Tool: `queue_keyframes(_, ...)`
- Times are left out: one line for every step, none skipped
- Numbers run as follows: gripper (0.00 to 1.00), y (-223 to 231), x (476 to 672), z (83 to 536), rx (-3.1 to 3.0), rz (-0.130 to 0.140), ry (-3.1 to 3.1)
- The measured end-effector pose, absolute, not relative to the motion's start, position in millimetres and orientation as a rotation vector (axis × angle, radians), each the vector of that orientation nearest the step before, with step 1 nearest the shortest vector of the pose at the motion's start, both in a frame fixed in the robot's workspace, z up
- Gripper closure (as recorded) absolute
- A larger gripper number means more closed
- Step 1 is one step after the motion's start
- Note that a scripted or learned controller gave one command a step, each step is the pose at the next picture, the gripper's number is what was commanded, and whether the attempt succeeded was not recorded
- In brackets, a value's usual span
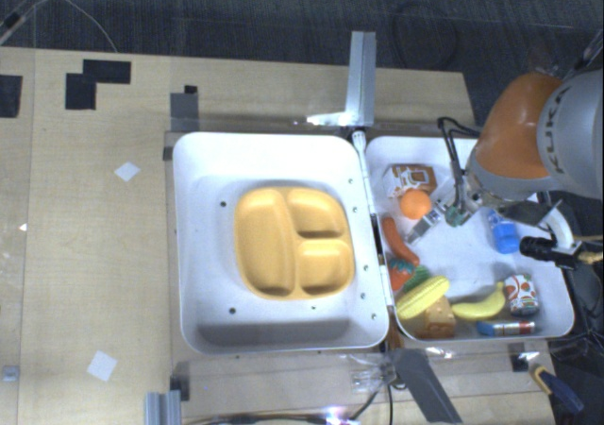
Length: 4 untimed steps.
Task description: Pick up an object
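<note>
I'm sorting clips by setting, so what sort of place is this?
Most likely a robotics lab bench set up for picking trials: two white bins side by side on a wooden bench, toy food like a banana, and a yellow divided tray.

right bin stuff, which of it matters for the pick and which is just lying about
For the pick:
gripper
orange ball, nearest it
carrot
banana
blue object
small can

Lying about:
yellow divided tray in the left bin
metal post
</note>
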<state>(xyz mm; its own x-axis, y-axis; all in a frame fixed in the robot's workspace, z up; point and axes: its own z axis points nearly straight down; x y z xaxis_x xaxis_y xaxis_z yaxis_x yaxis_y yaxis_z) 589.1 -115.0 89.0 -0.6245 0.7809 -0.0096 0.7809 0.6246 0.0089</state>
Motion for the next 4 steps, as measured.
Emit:
queue_keyframes(0.00,-105.1,653.0,87.1,1.529,-0.012,2.754)
queue_keyframes(1.00,-106.6,656.1,100.7,1.513,-0.012,2.746)
queue_keyframes(1.00,-121.9,670.1,87.7,1.744,0.000,2.606)
queue_keyframes(0.00,-124.5,667.6,86.6,1.751,-0.010,2.610)
